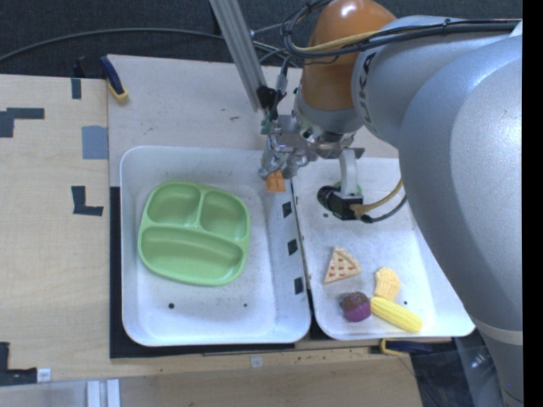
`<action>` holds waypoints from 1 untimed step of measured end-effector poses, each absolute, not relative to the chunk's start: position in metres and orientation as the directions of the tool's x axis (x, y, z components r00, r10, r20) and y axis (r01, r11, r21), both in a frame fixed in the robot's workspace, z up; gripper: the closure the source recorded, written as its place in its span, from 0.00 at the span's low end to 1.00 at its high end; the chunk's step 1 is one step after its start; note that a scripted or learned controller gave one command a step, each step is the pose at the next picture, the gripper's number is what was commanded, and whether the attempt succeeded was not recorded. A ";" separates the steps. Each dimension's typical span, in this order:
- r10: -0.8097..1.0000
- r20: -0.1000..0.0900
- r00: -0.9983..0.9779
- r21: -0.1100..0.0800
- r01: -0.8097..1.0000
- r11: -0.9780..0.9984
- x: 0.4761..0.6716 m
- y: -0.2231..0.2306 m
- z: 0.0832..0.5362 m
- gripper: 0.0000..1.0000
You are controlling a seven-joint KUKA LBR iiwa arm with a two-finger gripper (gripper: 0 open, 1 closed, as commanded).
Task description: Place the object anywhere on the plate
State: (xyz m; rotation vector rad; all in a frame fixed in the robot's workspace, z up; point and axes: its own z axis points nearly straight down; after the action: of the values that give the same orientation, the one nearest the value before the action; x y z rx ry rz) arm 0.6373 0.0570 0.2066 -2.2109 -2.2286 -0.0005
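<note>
I am looking down at a slant on a pale worktop carrying two shallow white bins side by side; the grey arm with its orange band reaches in from the right and covers much of the upper right. The tool hangs over the ridge where the two bins meet, near their far edge; a small orange object sits right at its tip, and it looks pinched there, though I cannot make out the grip clearly enough to be certain.

Below and to the left of the tool, well apart from it, lies the green divided plate in the left bin. Below and to the right of the tool, in the right bin, lie a toy pizza slice, a purple piece, and a yellow corn cob with another yellow piece just above it.

My worry from here: the orange piece looks caught only by its upper edge, so a quick swing toward the plate could shake it loose onto the bin floor short of the plate; a release too early would leave it on the ridge between the bins.
</note>
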 end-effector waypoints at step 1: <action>1.000 0.003 -0.008 0.000 1.000 0.008 0.642 0.121 0.218 1.00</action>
State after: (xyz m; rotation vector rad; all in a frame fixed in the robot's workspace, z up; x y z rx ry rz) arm 0.6423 0.1208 0.2184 -2.2105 -2.2292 -0.0027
